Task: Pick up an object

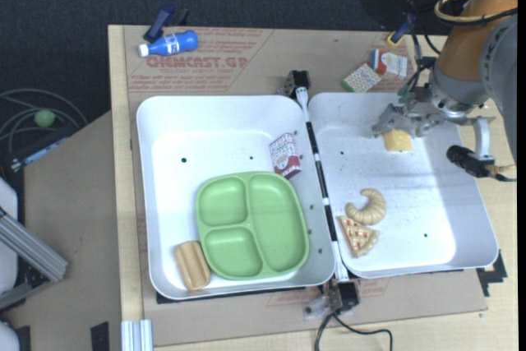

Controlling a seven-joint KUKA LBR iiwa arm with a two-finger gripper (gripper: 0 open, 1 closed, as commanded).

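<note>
The gripper (400, 124) is hanging low in the far part of the right bin (460, 234), its grey fingers (385, 124) splaying wide to either side of the wrist. A small yellow block (399, 141) is lying directly beneath and just toward the camera from the fingertips, its upper edge meeting the gripper's shadowed underside; whether the fingers are touching it is not discernible, and nothing is sitting between them. The block is looking roughly square, so no long axis is offering itself. Judging from this, the coming move is turning on a short descent, with the open fingers needing to straddle the block rather than land on its top.

Outward from the block, a croissant (367, 205) is resting nearer the camera, with a waffle-patterned wedge (358, 236) touching it on the near side. Left of the block, across the divider, the left bin (156, 177) is holding a green divided plate (249, 223), a small red-and-white carton (284, 154) and a tan bread piece (191, 264).
</note>
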